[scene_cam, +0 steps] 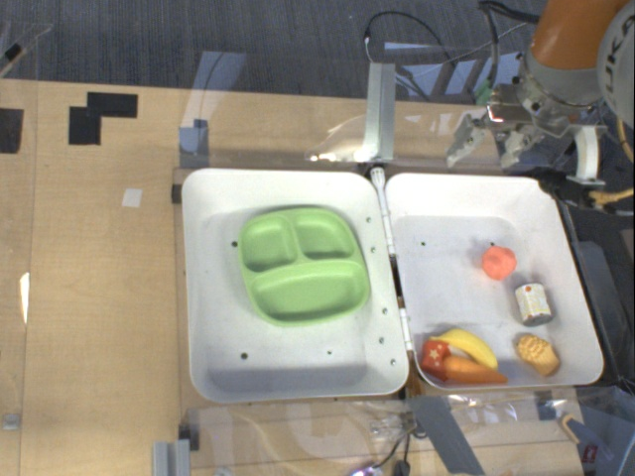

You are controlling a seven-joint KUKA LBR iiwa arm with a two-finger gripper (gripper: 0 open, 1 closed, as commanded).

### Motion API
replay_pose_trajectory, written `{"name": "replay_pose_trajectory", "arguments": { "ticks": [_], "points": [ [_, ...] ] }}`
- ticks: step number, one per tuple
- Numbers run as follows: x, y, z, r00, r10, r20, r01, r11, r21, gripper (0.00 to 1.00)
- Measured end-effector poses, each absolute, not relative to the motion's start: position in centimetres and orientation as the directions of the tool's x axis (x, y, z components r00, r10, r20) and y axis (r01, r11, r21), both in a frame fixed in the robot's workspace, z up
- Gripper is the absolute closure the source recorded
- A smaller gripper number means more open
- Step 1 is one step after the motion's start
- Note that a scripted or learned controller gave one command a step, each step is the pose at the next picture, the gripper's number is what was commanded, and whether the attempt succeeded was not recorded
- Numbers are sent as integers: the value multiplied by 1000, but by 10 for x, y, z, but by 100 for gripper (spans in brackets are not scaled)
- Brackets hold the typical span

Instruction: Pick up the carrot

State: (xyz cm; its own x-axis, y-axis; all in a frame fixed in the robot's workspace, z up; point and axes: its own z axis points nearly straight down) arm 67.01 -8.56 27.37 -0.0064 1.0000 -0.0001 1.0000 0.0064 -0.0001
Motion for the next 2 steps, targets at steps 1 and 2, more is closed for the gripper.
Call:
{"name": "replay_pose_trajectory", "arguments": {
  "ticks": [1,2],
  "points": [
    [607,-165,395,176,984,-2,984,-176,3,0],
    [592,-190,433,428,904,-2,904,-428,1,0]
  ]
}}
